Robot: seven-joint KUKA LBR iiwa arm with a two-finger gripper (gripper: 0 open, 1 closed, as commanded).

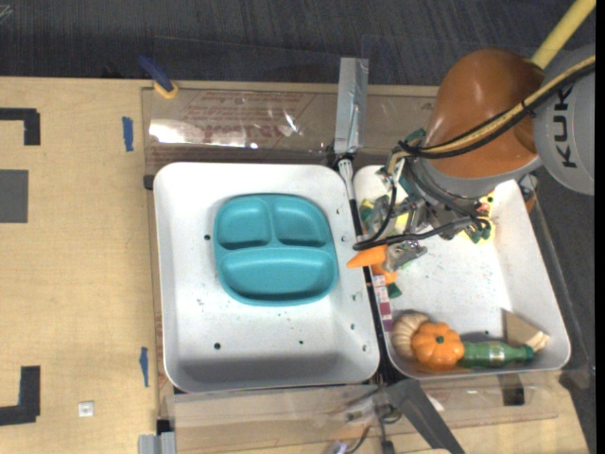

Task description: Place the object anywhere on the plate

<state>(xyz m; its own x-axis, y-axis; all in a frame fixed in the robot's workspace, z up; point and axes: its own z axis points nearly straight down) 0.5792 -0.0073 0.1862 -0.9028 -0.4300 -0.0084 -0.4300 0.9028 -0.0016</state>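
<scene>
A teal divided plate (274, 249) lies in the middle of the left bin (189, 329). The gripper (395, 251) hangs low over the left side of the right bin (529, 282), under the arm's orange band. A small orange carrot-like piece (367, 256) sits between its fingers. The piece's pointed tip reaches left over the divider between the bins. The gripper and the piece are just right of the plate's right rim, apart from it.
At the front of the right bin lie a small orange pumpkin (436, 345), a beige round item (408, 326), a green bottle-shaped item (493, 353) and a tan wedge (523, 330). A pink strip (383, 294) lies near the divider. Cables and the arm cover the bin's back.
</scene>
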